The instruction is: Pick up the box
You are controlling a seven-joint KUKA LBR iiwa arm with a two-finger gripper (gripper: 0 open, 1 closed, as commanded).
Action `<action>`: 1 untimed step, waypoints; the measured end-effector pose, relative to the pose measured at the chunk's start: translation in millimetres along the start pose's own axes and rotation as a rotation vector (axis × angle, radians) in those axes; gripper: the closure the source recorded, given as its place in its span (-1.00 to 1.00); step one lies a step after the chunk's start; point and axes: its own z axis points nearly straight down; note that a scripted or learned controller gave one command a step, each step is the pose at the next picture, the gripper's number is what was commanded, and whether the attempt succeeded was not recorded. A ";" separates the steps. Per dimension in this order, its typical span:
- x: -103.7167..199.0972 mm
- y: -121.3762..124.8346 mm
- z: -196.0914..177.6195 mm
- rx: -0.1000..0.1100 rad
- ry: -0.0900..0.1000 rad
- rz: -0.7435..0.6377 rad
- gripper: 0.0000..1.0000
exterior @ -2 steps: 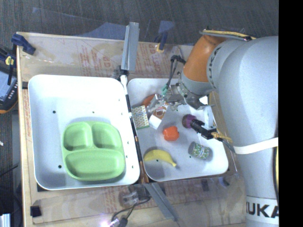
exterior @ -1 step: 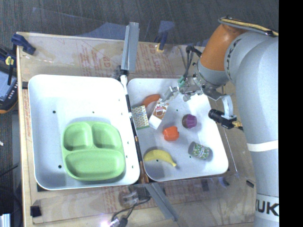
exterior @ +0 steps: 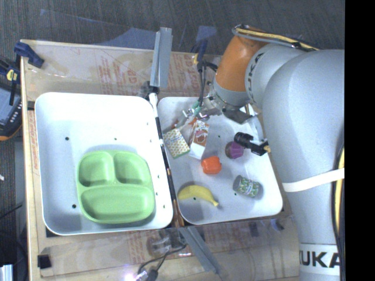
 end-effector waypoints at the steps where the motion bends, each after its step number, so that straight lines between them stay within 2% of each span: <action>1: 5.1 2.1 -9.0 0.002 0.011 -0.007 1.00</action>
